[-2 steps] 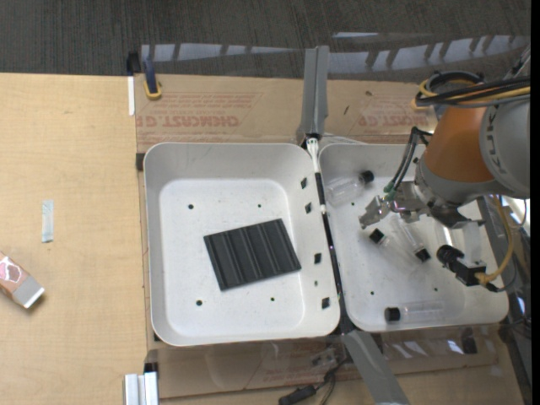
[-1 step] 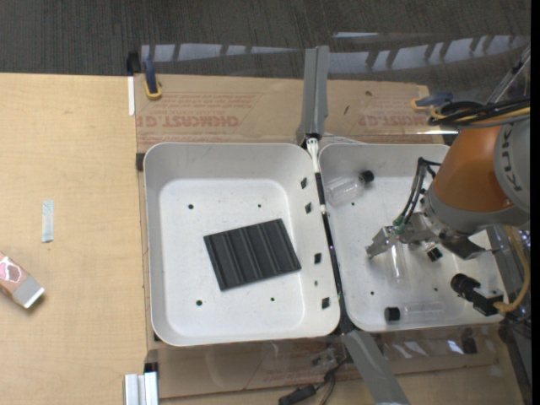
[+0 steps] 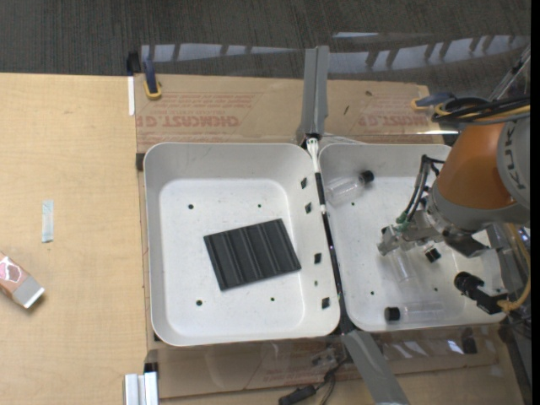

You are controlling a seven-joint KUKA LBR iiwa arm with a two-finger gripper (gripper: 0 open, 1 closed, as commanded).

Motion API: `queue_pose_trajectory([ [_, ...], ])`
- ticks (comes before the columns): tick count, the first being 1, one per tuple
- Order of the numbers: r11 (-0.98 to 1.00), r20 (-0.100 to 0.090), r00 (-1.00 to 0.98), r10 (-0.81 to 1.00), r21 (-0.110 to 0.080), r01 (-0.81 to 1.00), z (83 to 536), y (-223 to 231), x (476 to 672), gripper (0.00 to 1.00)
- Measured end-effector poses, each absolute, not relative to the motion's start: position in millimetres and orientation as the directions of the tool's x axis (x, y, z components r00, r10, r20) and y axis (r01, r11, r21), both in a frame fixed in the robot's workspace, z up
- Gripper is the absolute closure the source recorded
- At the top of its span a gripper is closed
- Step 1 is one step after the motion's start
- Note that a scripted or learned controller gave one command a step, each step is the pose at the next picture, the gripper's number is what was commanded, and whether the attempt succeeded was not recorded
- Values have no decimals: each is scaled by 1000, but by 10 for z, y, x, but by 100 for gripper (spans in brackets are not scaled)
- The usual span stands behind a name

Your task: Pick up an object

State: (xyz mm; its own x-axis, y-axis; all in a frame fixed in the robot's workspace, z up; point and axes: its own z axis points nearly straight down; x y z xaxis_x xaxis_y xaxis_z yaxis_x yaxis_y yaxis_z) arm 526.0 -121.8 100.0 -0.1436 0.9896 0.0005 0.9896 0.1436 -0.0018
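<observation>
While my hand (image 3: 403,241) hangs low in the right bin (image 3: 371,315), its opening hidden from me, I would centre it over the clear tube (image 3: 402,267) lying just beneath before I close it.

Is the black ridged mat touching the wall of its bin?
Apart. In the camera view the black ridged mat lies flat in the middle of the left bin, with bare white floor showing all around it.
</observation>
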Motion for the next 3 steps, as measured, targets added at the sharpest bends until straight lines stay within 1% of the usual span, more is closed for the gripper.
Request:
queue_pose_trajectory([
  [1,119,-1,-119,993,-2,993,1984,-773,5542,100],
  [3,123,-4,-123,992,-4,992,2144,-786,5552,100],
])
